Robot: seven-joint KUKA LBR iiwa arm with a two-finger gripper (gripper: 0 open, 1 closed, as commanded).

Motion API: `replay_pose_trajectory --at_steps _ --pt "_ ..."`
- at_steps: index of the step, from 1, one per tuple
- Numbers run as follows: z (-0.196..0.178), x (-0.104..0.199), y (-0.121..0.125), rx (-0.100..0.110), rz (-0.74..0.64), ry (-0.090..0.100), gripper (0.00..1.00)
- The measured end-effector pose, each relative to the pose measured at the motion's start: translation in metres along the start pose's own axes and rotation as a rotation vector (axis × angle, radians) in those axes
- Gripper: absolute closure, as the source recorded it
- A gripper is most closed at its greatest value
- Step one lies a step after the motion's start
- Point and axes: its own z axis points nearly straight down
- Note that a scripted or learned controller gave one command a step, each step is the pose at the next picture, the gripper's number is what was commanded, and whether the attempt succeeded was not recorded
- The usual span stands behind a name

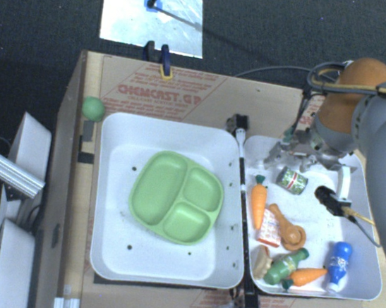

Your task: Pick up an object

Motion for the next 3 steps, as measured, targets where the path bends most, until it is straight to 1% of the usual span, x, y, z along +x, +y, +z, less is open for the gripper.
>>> replay_pose_trajectory --at_steps 1,2,3 --pt "0.012 0.0 -0.001 0.004 0.003 0.002 0.0" --pt "0.012 0.025 -0.001 0.004 0.001 0.003 0.0" --pt "0.012 0.026 -0.001 0.004 0.002 0.002 0.0"
